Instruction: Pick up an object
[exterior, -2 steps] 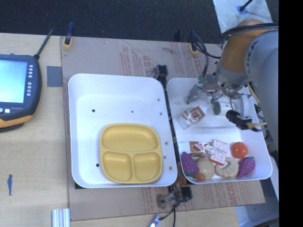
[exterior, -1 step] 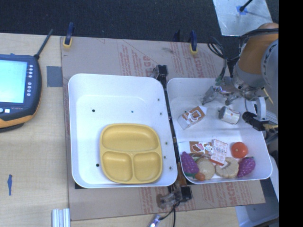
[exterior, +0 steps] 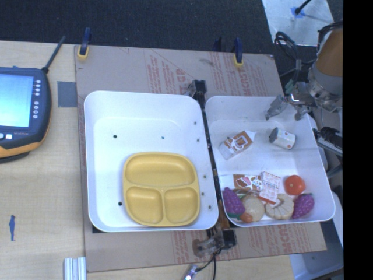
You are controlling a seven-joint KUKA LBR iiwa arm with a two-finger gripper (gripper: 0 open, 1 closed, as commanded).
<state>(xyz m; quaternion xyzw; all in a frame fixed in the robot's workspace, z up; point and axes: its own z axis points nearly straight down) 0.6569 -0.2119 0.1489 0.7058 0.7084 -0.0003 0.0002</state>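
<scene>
We're up over the back of the right bin (exterior: 326, 174), and the gripper (exterior: 287, 108) hangs spread wide, fingers (exterior: 274, 112) splayed apart with nothing between them and nothing touched. Just in front of it on the bin floor lies the small white cylinder (exterior: 282, 137), well clear of its neighbours, so we judge that our best pick. Left of the cylinder sits a little carton (exterior: 237, 143); nearer the bin's front wall the toy food crowds together: tomato (exterior: 294, 184), grapes (exterior: 233, 202), cookies (exterior: 280, 207). We'd come straight down, straddle the cylinder across its narrow width, and close before lifting.
</scene>
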